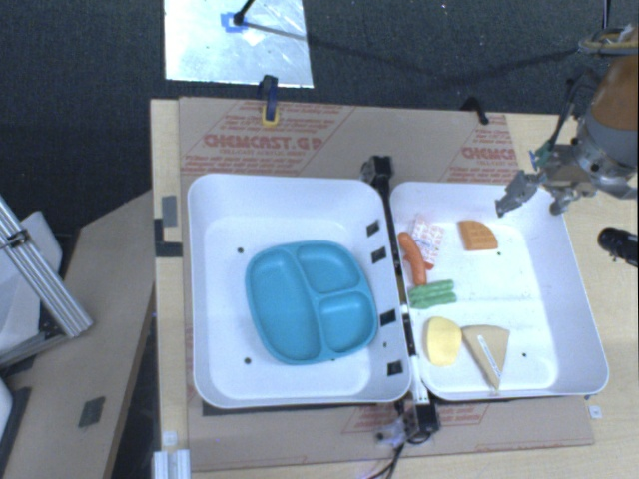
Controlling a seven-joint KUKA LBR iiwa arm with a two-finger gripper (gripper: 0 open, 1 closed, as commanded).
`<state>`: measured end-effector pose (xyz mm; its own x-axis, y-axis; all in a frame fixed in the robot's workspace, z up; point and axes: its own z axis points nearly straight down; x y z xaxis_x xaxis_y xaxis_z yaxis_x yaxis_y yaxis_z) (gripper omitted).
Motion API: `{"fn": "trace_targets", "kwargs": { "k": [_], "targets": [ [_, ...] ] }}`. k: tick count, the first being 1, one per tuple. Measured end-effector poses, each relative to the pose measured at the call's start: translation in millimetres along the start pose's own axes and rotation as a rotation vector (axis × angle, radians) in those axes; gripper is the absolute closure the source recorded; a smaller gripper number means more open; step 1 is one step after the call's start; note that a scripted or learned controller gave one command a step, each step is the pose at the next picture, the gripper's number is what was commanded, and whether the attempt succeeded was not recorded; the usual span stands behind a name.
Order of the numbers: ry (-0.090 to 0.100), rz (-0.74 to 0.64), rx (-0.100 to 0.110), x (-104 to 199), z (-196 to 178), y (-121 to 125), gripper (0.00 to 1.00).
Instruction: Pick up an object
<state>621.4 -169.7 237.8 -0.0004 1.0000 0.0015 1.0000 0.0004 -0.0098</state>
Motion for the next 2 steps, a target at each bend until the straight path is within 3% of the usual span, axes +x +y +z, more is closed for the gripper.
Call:
{"fn": "trace_targets", "kwargs": {
  "k": [1,2],
  "targets": [
    [-0.002,-0.003,-0.011,0,-7,2,0.0],
    [-0.002,-0.004,-0.009,2,35,7,0.0]
  ]
}}
